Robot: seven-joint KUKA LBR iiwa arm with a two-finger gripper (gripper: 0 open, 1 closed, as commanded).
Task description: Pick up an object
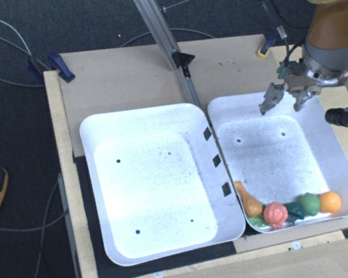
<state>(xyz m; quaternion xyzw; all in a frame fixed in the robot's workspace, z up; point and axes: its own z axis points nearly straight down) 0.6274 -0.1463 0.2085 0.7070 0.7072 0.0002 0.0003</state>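
The gripper [287, 101] is held open with nothing in it over the right bin [272, 153]; toy fruit [293, 207] is piled along the near edge.

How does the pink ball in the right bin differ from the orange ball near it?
The pink ball looks bumpy and mottled, while the orange ball looks smooth and evenly coloured. The pink ball sits beside the orange gourd-shaped toy, towards the bins' divide; the orange ball sits at the row's outer end, past the green ball. Both are roundish, similar in size, and lie along the right bin's near edge.
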